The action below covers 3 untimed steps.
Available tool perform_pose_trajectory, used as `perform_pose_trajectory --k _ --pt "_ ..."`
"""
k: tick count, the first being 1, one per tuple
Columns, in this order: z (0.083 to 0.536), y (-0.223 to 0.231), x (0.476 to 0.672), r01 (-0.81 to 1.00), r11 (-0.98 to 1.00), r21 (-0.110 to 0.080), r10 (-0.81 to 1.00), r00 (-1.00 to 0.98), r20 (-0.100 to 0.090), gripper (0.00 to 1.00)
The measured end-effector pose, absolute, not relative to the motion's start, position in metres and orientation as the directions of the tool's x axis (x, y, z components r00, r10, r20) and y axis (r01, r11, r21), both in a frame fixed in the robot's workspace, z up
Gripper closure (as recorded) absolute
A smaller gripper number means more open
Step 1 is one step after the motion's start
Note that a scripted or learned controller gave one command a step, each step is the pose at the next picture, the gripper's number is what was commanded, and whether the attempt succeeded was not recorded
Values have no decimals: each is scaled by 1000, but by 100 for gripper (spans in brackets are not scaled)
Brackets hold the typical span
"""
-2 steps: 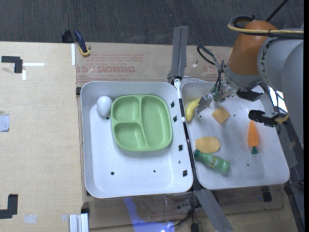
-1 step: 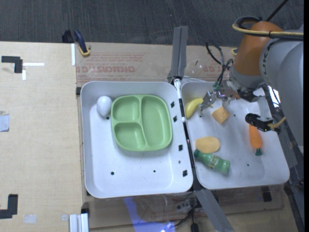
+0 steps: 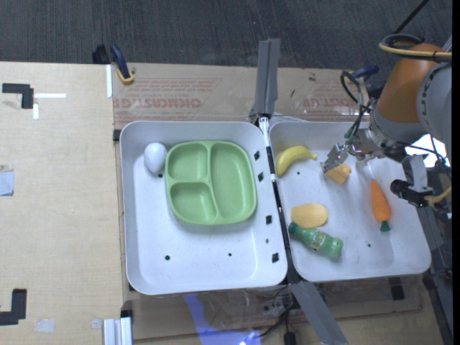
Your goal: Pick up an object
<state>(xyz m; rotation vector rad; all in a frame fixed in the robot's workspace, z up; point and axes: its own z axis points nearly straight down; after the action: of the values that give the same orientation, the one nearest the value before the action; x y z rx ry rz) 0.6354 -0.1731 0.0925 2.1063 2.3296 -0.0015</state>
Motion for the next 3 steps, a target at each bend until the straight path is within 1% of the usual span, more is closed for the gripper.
perform_pose_trajectory --k 1,2,3 --pt "107 -173 639 995 101 12 995 -101 -5 100" --pt "96 -207 556 896 444 0 896 -444 -1 100" --pt "162 -159 583 967 255 1 967 -255 -2 100"
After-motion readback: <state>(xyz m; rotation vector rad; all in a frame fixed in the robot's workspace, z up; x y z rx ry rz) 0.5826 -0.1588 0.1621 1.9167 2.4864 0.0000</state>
